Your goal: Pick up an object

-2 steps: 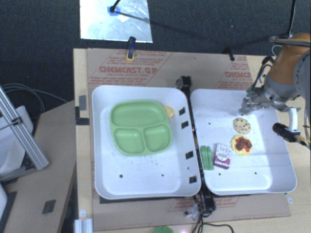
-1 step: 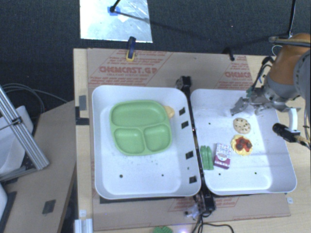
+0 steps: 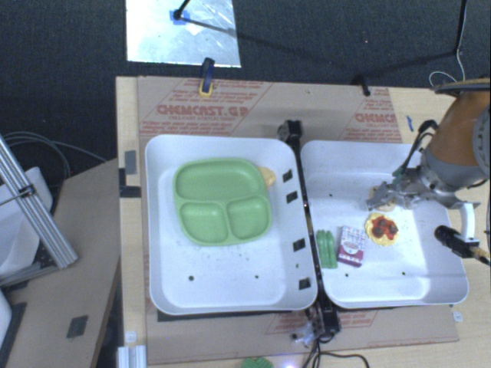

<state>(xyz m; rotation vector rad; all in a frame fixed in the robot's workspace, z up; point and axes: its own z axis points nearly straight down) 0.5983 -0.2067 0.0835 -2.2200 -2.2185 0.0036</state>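
Bins: two shallow white bins side by side, left bin (image 3: 165,282) and right bin (image 3: 437,282), touching along a dark middle seam
Left bin contents: one green divided tray (image 3: 222,202) with three compartments; one small yellow piece (image 3: 267,176) peeking out at the tray's upper right edge
Right bin contents: three small things near the bin's middle: one green ridged piece (image 3: 327,248), one white and pink packet (image 3: 353,246) just beside it, one round yellow item with red on top (image 3: 382,229) just right of the packet
Arm: one, grey with an orange band (image 3: 460,129), reaching in from the right over the right bin
Gripper (image 3: 387,198): low over the right bin, just above the round yellow item; whether it is parted or closed cannot be made out, and nothing is seen held
Surface: brown board (image 3: 230,106) with red lettering under both bins
Room: dark carpet (image 3: 61,52) beyond, with one shiny square sheet (image 3: 184,21) lying on it at top
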